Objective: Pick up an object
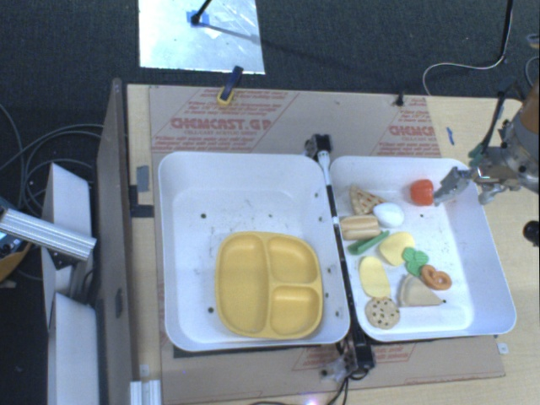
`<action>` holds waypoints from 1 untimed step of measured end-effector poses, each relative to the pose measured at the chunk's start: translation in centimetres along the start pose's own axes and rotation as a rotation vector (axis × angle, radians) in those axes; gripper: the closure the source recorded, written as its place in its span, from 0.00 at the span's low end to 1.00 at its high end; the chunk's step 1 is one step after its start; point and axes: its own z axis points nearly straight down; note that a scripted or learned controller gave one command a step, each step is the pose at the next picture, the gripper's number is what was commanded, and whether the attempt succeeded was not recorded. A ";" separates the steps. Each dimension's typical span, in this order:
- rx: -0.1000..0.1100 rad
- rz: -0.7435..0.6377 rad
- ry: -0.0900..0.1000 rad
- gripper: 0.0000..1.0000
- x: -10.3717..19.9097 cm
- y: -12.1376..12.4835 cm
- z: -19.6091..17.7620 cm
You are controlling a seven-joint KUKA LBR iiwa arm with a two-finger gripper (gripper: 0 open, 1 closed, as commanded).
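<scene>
The right bin [485,251] holds several toy foods: a red tomato [422,191], a pizza slice [364,200], a white egg [389,215], a hot dog bun [360,225], a green bean pod [368,244], a yellow lemon piece [395,246], broccoli [417,260], a pretzel [436,277], a pale yellow piece [375,276], a cookie [382,312] and a beige wedge [419,294]. My gripper [471,188] hangs over the bin's far right corner, just right of the tomato. It is open, with nothing between its fingers.
The left bin [194,192] carries a yellow divided plate [270,283]. A black clamp [319,147] sits at the far end of the seam between the bins. Cables [472,66] run across the bench at the upper right.
</scene>
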 end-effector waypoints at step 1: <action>-0.028 0.003 -0.008 0.00 -0.5 5.2 14.9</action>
